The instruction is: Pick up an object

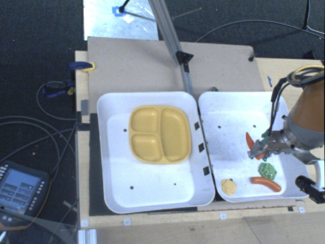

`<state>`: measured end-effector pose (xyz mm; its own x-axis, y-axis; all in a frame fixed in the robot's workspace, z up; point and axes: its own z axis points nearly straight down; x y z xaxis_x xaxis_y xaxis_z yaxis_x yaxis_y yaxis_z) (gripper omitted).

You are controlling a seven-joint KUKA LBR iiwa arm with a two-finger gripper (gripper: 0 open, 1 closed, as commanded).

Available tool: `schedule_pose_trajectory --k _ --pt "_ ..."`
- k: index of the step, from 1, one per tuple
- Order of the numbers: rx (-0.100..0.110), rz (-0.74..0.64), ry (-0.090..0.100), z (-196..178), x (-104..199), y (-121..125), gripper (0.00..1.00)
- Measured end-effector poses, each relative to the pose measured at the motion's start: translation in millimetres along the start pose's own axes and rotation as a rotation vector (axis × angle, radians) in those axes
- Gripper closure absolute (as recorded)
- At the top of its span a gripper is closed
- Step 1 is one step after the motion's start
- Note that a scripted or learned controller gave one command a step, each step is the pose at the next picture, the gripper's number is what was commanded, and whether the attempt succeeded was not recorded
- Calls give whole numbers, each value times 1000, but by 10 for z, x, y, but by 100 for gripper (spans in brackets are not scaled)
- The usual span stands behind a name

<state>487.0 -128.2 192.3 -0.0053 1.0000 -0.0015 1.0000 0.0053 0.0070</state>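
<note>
Camera view, looking down at a slant on a bench [152, 65] carrying two shallow white bins side by side. Left bin [114, 187]: holds a yellow divided plate [160, 134] with three compartments, lying flat in the upper middle of the bin. Right bin [223, 131]: holds four small objects, all gathered toward its near right part. A red-orange pepper-like piece [249, 139] lies slanted just beside the gripper. A green knobbly object [267, 171] sits just below the gripper. An orange carrot-like piece [266, 183] lies roughly level near the bin's front rim, just below the green object. A pale yellow lump [229, 186] rests in the front left corner of this bin, apart from the others.

Arm [310, 113]: grey with an orange band above the wrist, entering from the right with dark cables looped over its top. Gripper [260, 152]: low over the right bin, between the red-orange piece and the green object; from where I stand I cannot tell whether it is spread or pressed together, and nothing is seen clamped in it.

Surroundings: a grey pole [167, 29] slants across the back of the bench; a handheld control pendant [20, 189] and loose cables [51, 131] lie on the dark floor to the left.
</note>
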Motion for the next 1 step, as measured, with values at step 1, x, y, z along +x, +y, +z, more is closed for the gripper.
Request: schedule_pose_trajectory --k 1 --pt "-2 -2 0 -611 64 56 100"
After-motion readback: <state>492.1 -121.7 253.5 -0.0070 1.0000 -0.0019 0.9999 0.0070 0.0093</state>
